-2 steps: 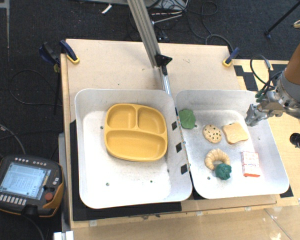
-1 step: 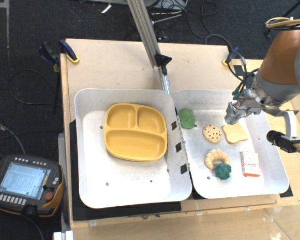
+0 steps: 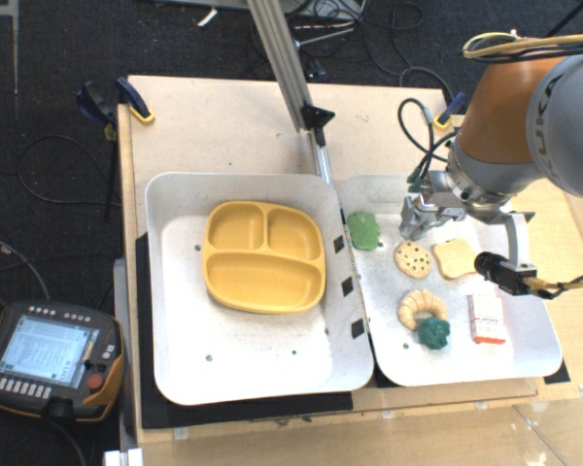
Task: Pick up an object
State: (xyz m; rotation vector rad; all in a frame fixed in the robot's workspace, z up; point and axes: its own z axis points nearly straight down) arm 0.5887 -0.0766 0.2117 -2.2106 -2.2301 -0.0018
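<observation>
Closest to the lens, at the lower left off the bench, sits a grey teach pendant (image 3: 47, 357) with a lit screen.

Over the right bin (image 3: 525, 362) the gripper (image 3: 420, 218) hangs low, its metal fingers (image 3: 411, 219) pointing down toward the bin's upper left part — whether they are spread or closed cannot be told from this angle, and nothing can be seen between them. Just below the fingertips lies a round speckled cookie (image 3: 412, 259); a tan toast slice (image 3: 455, 257) sits just beside it to the right, and a green leafy piece (image 3: 363, 230) lies to the left near the bin's inner edge. Further down are a croissant (image 3: 422, 306) touching a dark green broccoli piece (image 3: 433, 332), and a small white and red box (image 3: 487, 317) to their right.

Behind the fingers, the wrist rises into the orange band and grey body of the arm (image 3: 520, 105), which enters from the right, cables looping around it.

Beyond the divide, the left bin (image 3: 175, 357) holds a yellow compartment plate (image 3: 265, 256) at its middle, with bare white floor all around it — widest along the near edge.
</observation>
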